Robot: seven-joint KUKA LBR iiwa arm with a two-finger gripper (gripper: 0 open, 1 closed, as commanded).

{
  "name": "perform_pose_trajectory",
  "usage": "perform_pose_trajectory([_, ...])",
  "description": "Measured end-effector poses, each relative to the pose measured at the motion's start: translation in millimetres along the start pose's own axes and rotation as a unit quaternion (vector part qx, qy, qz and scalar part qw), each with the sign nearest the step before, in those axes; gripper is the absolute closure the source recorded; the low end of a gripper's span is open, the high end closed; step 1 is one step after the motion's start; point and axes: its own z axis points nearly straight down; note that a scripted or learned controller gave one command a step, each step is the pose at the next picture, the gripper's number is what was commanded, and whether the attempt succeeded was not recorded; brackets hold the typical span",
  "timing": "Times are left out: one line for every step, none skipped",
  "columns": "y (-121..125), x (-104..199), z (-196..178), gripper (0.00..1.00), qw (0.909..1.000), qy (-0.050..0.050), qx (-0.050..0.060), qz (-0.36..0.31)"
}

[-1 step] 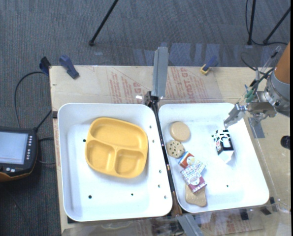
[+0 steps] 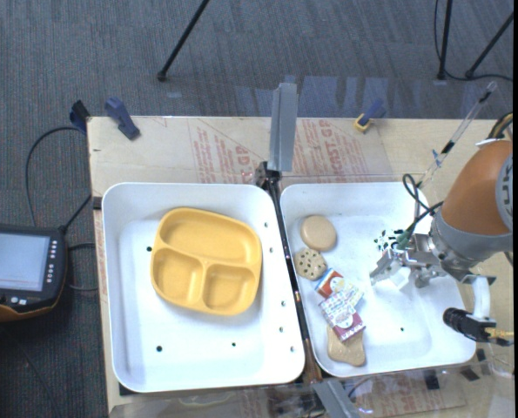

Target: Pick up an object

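At right of frame, the gripper (image 2: 396, 266) hangs over the right bin (image 2: 415, 338); I cannot tell its state. 2 cookies (image 2: 319, 232) lie left of it.

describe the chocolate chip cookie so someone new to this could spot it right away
Look in the right bin, along its left wall beside the divider. The chocolate chip cookie lies just below the plain tan round cookie and above the red-and-white packet. It alone is round with dark specks.

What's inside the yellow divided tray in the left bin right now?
The yellow three-compartment plastic tray shows bare yellow floors in all its compartments. The white bin floor beneath it is covered, so anything under it cannot be seen.
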Motion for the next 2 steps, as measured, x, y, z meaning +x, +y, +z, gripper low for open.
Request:
perform_pose_trajectory([66.0,7.6,10.0,0.0,0.9702,-0.003,-0.008,-0.242])
perform_pose_trajectory([66.9,7.5,-0.1,1.0,0.9705,-0.003,-0.01,-0.241])
